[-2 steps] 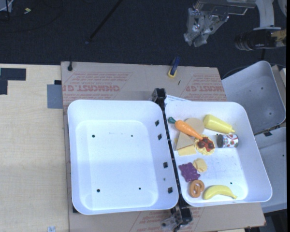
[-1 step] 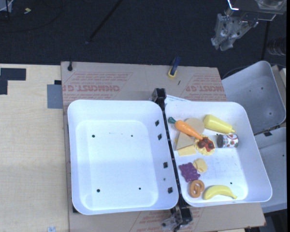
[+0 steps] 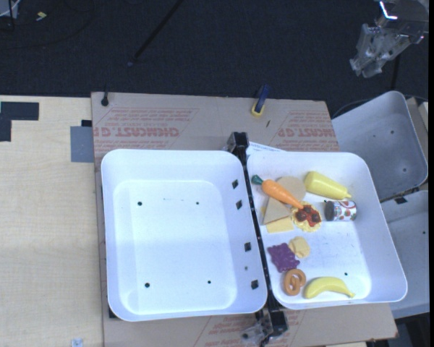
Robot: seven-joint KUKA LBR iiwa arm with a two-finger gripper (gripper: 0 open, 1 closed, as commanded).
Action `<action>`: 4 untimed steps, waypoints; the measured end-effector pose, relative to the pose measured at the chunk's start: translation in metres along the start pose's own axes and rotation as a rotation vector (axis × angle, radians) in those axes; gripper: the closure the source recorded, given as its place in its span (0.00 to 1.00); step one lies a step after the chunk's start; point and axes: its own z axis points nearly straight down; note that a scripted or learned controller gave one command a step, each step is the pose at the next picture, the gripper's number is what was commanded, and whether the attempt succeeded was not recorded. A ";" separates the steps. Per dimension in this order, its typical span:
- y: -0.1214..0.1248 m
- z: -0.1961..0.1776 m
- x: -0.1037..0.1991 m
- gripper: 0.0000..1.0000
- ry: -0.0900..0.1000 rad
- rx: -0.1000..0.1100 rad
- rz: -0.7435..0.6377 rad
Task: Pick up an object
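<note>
Because the toys sit packed close in the right bin (image 3: 380, 266), far below and to the left of the gripper (image 3: 376, 49), the chief risk in this entry is a crowded descent: fingers closing among neighbours could pinch two items at once, or nudge one aside and come up with nothing. Item: carrot (image 3: 283, 193), lying across pale cheese wedges (image 3: 281, 212), with a small red-and-yellow piece (image 3: 308, 217) touching its lower end; a grasp here may shift the wedges beneath. Item: yellow pepper-like toy (image 3: 326, 186), nearest the gripper, just beside a small can (image 3: 341, 210) on its side, which is likely to roll if brushed. Item: purple piece (image 3: 282, 256), pretzel (image 3: 294, 281) and banana (image 3: 328, 288), farthest from the gripper, along the bin's near wall; the banana stands somewhat apart and looks the safer pick. Gripper: raised high over the dark floor, well apart from both bins, touching nothing, carrying nothing; whether it is spread or closed cannot be told at this distance.
</note>
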 end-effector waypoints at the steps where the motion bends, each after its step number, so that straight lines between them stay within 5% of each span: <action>1: 0.000 0.001 -0.067 1.00 0.000 -0.001 0.000; 2: 0.000 0.018 -0.143 1.00 0.000 0.001 0.003; 3: 0.000 0.218 -0.143 1.00 0.006 0.014 -0.003; 4: -0.071 0.417 -0.148 1.00 0.005 0.011 -0.001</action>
